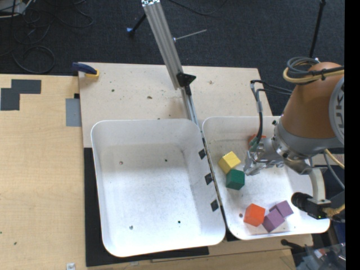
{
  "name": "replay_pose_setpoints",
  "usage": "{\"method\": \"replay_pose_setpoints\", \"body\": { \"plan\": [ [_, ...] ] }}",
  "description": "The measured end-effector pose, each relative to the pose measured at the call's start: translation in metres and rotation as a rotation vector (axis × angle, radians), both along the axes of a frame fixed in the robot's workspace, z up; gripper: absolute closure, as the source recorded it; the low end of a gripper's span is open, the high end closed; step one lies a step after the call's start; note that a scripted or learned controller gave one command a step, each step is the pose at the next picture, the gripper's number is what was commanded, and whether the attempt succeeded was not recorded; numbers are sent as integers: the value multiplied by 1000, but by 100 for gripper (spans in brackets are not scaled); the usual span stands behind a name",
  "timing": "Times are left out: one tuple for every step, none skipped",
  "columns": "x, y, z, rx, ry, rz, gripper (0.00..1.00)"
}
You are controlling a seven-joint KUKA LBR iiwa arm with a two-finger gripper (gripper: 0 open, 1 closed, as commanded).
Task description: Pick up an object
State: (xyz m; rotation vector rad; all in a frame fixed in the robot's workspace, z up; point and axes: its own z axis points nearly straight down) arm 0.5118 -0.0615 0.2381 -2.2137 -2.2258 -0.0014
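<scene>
Nearest the camera in the right bin (315, 227): orange cube (254, 214) beside two purple blocks (278, 215). Mid-bin: green cube (235, 179) touching yellow cube (229, 161), both near the dividing wall. Gripper (251, 165) sits just right of them; how far it is open cannot be told, nothing visibly held. Risk: the touching pair could deflect a finger, pushing cubes toward the wall rather than gripping.

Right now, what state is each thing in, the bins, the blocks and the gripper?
Left bin: upright, beside the right bin.
Right bin: upright, holds the blocks.
Yellow block: tilted, touching the green block.
Green block: resting loose.
Orange block: resting loose.
Purple blocks: two, side by side.
Gripper: lowered beside the yellow block.
</scene>
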Motion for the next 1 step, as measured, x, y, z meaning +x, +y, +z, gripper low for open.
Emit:
{"method": "replay_pose_setpoints", "body": {
  "plan": [
    [0,50,3,0,1,-1,100]
  ]
}}
